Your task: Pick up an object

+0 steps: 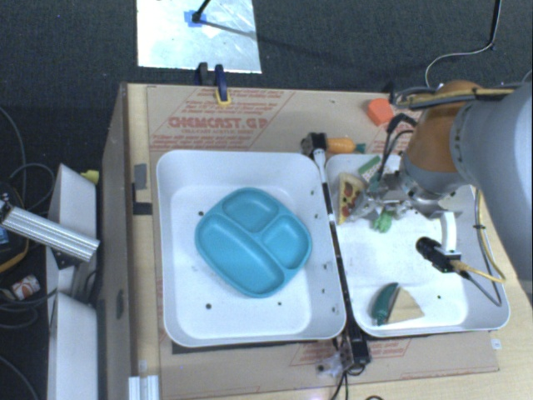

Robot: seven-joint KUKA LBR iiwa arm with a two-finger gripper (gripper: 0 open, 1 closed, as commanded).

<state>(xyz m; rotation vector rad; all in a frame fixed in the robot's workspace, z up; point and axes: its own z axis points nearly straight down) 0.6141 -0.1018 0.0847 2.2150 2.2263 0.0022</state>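
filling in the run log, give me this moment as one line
arm: over right bin | hand: low at bin's far end, by pizza slice toy | left bin: blue divided plate | pick: unconfirmed

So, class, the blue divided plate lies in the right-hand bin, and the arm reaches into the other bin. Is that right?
Not quite. The camera view shows the blue divided plate lying in the left-hand bin, not the right-hand one. The arm reaches into the other bin, the right-hand one, which holds the small objects.
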